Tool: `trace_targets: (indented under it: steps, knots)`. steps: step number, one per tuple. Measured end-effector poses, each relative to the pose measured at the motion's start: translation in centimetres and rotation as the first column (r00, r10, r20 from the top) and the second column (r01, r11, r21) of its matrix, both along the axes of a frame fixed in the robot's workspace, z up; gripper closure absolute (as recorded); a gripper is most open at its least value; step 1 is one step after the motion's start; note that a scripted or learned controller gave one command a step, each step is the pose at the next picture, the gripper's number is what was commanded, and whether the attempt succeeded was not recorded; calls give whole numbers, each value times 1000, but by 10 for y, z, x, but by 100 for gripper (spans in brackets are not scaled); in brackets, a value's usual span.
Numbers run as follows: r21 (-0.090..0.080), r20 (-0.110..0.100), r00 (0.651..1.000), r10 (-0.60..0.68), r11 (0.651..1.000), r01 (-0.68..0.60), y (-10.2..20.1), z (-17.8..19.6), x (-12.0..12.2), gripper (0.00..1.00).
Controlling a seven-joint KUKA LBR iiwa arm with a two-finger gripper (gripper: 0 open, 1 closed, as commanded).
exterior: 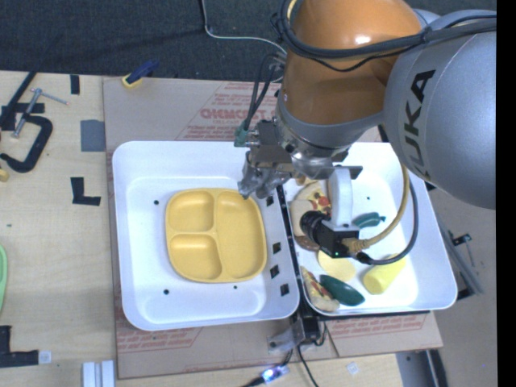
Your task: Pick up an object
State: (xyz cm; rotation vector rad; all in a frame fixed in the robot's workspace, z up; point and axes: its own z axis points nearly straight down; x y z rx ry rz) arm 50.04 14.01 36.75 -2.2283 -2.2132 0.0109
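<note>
Gripper [260,180] low over the seam between the two bins, at the far right corner of the yellow tray [216,235]; opening impossible to judge from here, nothing visibly held. Pick not done yet. Left bin [129,216]: smooth, glossy plastic tray, three compartments, rounded corners. Right bin [431,280]: yellow block [381,276], dark teal oval piece [343,290], small teal bit [367,218], all waiting.

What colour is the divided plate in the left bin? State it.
Pale yellow; the divided plate shows plainly in the camera view, lying in the left bin.
</note>
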Motion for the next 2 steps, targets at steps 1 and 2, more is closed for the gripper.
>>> trace_targets:
  steps: [1,2]
  knots:
    - [2,2,1000,9,1000,-9,5,13,-1,100]
    - [1,0,1000,10,1000,-10,5,22,-1,100]
